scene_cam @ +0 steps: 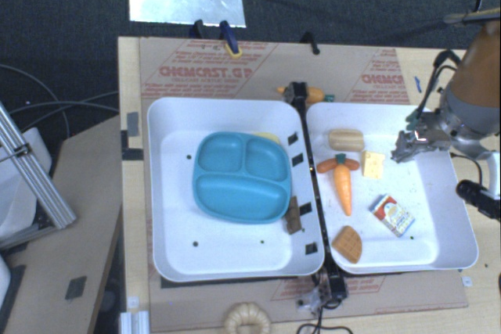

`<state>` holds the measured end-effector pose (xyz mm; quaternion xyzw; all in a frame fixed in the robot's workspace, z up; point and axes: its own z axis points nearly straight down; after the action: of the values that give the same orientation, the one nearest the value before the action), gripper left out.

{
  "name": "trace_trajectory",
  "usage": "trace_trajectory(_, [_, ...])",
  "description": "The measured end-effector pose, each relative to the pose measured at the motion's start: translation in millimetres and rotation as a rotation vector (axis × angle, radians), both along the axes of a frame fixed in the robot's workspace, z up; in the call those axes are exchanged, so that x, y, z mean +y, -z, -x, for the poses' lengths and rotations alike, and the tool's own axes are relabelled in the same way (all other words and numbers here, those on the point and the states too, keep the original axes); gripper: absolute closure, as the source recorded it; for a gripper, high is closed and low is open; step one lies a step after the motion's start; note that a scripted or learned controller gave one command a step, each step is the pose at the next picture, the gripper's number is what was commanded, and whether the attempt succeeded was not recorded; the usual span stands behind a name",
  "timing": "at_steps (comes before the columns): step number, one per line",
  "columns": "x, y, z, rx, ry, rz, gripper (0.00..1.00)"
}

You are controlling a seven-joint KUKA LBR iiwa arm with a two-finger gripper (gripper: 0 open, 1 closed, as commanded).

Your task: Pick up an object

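In the left white bin, a blue plastic divided plate is lying flat near the middle, and a small brown piece is leaning at the plate's lower right edge, close to the divider between the bins. The plate is probably too broad for a two-finger grasp, so it is likely not the target.

In the right white bin, the candidates for picking are sitting loosely apart: a tan bread-roll-shaped toy at the top, an orange toy carrot pointing downward just beside a pale yellow cheese-like block, a brown cookie-shaped piece near the lower edge, and a small red-and-white printed box to its right.

The gripper is hanging over the bin's upper right part, near the cheese-like block and above the small box. Nothing is showing between its tips, and whether it is spread or closed cannot be told.
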<state>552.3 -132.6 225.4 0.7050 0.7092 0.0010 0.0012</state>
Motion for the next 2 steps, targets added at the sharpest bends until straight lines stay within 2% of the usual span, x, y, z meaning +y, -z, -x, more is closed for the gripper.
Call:
trace_trajectory(1, [57.0, 8.3, 10.7, 0.003, -0.003, -0.002, 1.0])
trace_trajectory(2, [98.8, 1.5, 22.5, 0.002, -0.003, -0.002, 1.0])
